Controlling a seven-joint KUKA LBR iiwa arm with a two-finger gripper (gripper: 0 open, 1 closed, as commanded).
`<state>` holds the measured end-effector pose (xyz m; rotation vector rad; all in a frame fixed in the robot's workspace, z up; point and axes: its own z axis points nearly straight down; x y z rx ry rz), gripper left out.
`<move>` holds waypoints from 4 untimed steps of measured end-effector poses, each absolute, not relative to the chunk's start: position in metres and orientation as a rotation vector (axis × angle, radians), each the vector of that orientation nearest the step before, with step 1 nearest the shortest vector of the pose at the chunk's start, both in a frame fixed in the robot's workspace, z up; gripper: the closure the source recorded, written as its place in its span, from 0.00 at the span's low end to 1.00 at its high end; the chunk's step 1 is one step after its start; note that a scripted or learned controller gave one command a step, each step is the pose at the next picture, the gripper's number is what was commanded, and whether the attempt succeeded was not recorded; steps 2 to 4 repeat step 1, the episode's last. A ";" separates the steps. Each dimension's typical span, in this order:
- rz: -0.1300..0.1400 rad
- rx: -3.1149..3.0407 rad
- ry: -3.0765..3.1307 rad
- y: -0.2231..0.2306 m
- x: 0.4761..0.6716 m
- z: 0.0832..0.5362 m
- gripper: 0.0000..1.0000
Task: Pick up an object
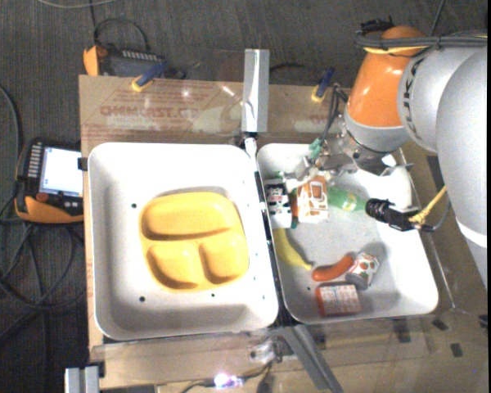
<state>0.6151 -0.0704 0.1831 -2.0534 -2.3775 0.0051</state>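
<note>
Reaching down into the far part of the right white bin (pixel 421 289), claw (pixel 326 164) hovering just above the small orange-and-white carton (pixel 312 201). Hard telling if clenched or released. Next: needing to close on carton and lift straight up.

Yellow divided tray (pixel 196 244) in left bin (pixel 114 244)

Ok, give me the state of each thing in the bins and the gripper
Yellow tray: flat in left bin.
Carton: upright, below gripper.
Banana: lying in right bin.
Sausage: lying against can.
Can: on its side.
Red box: lying flat.
</note>
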 end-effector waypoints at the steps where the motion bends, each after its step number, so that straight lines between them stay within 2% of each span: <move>1: 0.006 -2.045 -2.384 -0.085 0.559 0.183 1.00; 4: 0.006 -2.045 -2.384 -0.085 0.559 0.183 1.00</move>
